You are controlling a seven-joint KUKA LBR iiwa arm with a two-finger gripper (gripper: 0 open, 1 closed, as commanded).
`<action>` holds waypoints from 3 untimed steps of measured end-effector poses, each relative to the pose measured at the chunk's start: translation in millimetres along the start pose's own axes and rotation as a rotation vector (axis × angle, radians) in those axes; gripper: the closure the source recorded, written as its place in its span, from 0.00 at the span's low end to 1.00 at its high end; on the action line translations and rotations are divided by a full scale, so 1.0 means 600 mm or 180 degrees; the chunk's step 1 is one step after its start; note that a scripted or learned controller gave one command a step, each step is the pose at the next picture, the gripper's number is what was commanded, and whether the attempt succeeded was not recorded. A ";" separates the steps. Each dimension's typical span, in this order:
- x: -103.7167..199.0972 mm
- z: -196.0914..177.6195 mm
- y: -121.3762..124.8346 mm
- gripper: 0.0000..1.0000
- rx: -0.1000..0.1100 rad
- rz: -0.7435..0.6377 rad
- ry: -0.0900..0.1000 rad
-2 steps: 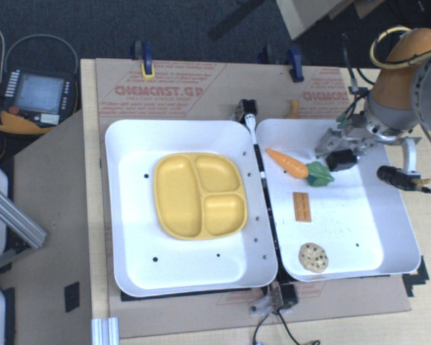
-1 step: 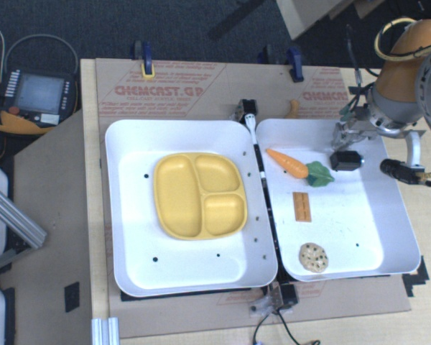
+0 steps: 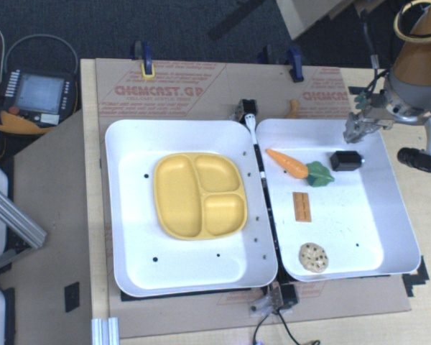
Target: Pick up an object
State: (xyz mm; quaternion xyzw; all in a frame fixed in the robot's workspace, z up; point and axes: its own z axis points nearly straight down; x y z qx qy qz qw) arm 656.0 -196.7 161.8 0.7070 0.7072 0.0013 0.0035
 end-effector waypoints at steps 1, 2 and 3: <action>0.001 -0.074 0.006 1.00 -0.0002 -0.0001 0.0001; -0.008 -0.152 -0.002 1.00 0.0001 0.0001 0.0000; 0.068 -0.135 -0.039 1.00 0.0033 -0.0009 0.0015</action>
